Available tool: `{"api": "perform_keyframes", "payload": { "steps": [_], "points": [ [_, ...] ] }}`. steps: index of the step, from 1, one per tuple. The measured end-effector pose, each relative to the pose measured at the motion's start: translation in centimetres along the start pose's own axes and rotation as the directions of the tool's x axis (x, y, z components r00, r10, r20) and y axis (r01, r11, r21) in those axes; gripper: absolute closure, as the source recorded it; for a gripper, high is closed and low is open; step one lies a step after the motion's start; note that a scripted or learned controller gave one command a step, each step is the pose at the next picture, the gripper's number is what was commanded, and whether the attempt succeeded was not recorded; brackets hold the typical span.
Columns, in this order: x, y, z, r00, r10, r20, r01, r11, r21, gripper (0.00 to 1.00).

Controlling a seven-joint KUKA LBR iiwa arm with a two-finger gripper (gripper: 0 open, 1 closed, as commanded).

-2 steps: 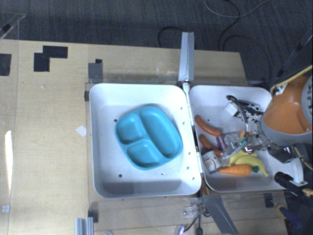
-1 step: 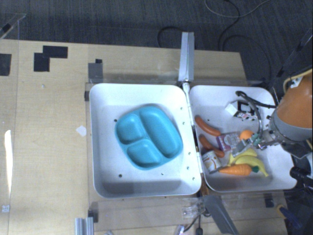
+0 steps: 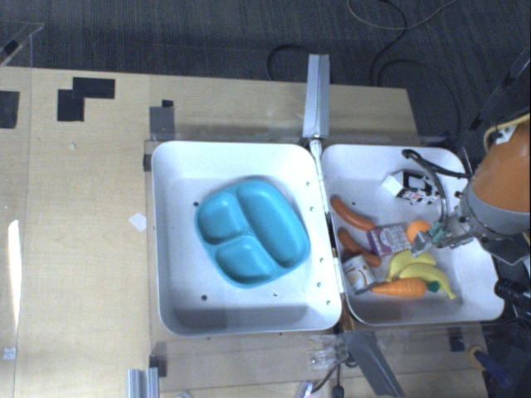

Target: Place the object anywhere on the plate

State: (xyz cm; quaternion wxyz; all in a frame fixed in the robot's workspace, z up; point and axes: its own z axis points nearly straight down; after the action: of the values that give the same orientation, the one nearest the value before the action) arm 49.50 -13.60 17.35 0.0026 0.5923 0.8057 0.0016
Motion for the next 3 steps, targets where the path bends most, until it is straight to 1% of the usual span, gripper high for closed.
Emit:
{"api": "perform_keyframes", "payload": {
  "steps": [1,2,3],
  "points": [
    [13.88,3.67,-0.98,0.995,-0.097,-0.003,0.097,0.995,0.004,1.0],
    [13.87,3.67,-0.98,0.995,-0.097,-0.003,0.097,0.995,0.003,0.0],
    [13.88,3.89,-1.87,0.995,-0.101,-0.003,0.101,0.995,0.002,1.0]
  ]
}}
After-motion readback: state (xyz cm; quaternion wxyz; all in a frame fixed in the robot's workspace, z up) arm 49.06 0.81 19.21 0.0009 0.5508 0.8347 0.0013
